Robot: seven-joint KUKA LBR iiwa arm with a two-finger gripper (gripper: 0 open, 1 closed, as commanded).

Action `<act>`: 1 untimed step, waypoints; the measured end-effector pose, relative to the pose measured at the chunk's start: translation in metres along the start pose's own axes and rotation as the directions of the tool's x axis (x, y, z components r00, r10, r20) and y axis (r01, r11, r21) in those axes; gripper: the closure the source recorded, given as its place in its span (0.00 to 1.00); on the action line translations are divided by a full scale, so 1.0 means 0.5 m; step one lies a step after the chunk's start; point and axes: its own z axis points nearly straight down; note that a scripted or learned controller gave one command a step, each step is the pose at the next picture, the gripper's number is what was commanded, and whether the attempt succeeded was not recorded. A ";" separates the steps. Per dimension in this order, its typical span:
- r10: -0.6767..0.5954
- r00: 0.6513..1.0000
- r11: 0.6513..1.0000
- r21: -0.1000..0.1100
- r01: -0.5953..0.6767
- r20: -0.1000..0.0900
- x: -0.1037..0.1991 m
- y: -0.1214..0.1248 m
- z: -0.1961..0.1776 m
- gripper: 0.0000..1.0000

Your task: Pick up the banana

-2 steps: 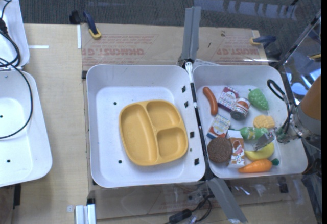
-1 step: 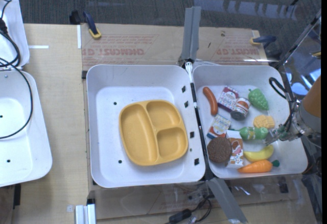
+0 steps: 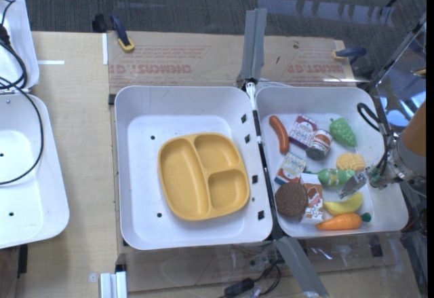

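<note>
Banana point(image 3: 344, 206), right bin's point(image 3: 385, 101) five o'clock corner above carrot point(image 3: 339, 222): lower your gripper point(image 3: 354, 185), finger state indiscernible, squarely across it.

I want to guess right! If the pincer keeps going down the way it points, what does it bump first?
Probably the banana. The pincer hangs right above it, close by the green toy. Height is hard to judge from this slanted view, so it might brush that first.

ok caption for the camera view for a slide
Gripper poised over the banana in the right bin, a yellow divided plate lying in the left bin.
</note>
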 end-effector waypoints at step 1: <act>-0.093 0.996 0.996 0.000 0.093 -0.001 -0.005 -0.002 0.036 0.00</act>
